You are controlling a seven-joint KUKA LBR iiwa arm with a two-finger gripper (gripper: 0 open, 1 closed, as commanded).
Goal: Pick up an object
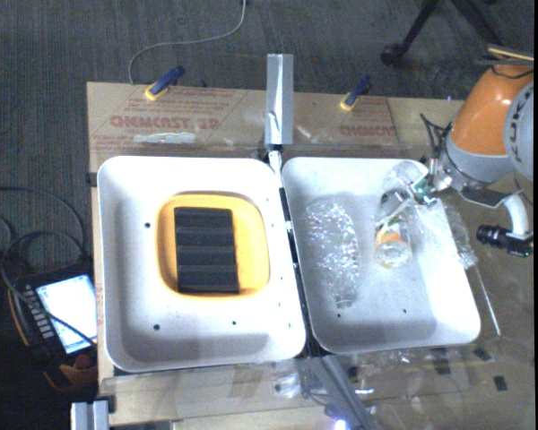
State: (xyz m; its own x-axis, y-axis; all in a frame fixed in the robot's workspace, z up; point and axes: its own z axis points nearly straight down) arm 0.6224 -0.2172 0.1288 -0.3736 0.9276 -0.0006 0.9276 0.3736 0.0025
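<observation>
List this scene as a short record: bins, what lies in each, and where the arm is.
left bin: holds a yellow tray with a black ridged insert, lying flat
right bin: holds a clear crumpled plastic bottle and a clear item with an orange part
arm: at the right bin's upper right corner
pincer: above the bin's far right part; finger state unclear
bench clamps: two, blue and yellow, at the back edge
</observation>
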